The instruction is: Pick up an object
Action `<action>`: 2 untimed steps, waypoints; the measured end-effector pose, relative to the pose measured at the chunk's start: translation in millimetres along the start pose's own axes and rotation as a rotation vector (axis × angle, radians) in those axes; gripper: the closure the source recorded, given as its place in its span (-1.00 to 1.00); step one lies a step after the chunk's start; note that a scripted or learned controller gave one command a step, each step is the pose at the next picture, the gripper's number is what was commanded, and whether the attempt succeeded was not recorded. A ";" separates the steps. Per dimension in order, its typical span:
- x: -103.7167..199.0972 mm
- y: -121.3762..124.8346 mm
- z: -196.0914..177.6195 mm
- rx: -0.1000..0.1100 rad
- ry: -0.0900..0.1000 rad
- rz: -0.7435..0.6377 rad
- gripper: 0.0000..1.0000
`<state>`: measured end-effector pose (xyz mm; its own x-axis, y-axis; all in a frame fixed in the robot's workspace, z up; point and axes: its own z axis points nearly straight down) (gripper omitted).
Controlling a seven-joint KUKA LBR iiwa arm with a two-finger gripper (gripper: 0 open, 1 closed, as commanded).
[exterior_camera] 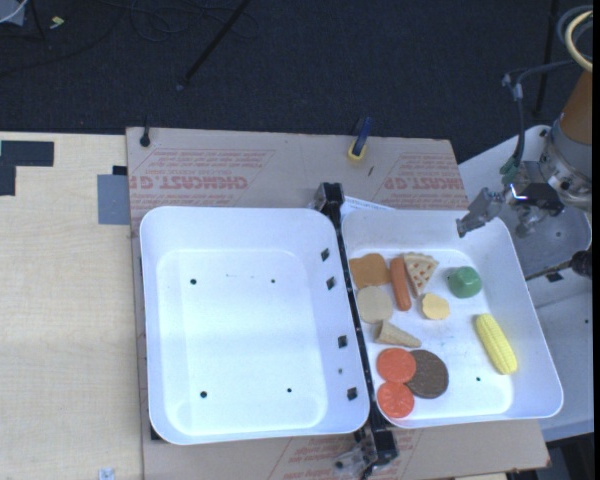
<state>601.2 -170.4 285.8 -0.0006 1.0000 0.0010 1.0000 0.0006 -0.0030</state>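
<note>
Toy food, among it a yellow corn cob (495,343) and a green ball (464,282), is laid in the right bin (540,393), while the gripper (500,208) is held above its upper right corner, its jaws spread and empty.

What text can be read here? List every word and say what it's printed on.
"CHEMCAST G.P": red print, upside down to the camera, on the brown board behind the left bin. It is blurred, so the reading is uncertain.
"G.P": the same print again behind the right bin, partly cut off.
Red print along the board's near edge: too blurred to read.
</note>
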 end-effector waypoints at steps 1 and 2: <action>57.5 45.3 -111.9 -0.015 -0.001 -0.008 -1.00; 142.8 42.8 -171.6 -0.008 0.001 -0.009 -1.00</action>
<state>644.5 -27.8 457.4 -0.0098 0.9999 0.0019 0.9999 0.0098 0.0050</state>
